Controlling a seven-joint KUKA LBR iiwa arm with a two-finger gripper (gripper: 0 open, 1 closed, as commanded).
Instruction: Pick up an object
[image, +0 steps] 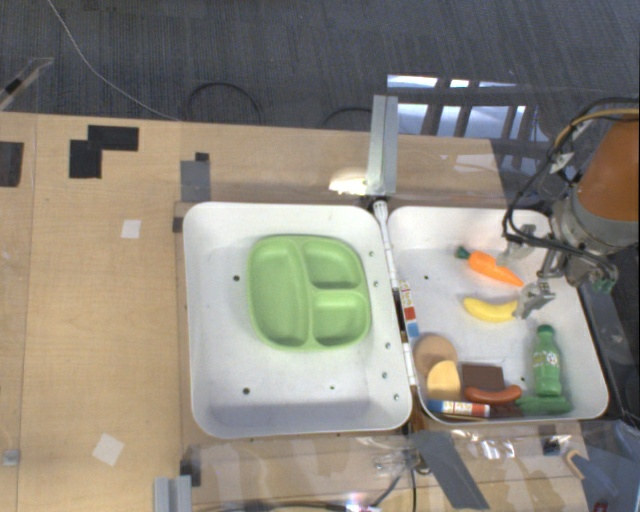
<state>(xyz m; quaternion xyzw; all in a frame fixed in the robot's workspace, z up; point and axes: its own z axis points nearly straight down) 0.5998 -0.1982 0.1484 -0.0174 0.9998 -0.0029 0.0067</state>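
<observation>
Right bin (600, 395): banana (488, 309) near centre, carrot (493, 266) just above it, green bottle (545, 362) below and right of it, brown and red pieces heaped at bin's lower edge. Gripper (537, 296) just right of banana, touching or nearly so; spread of claw not to be told. Nothing seen held. Step: approach, likely to banana. Next: descend, close, lift.
</observation>
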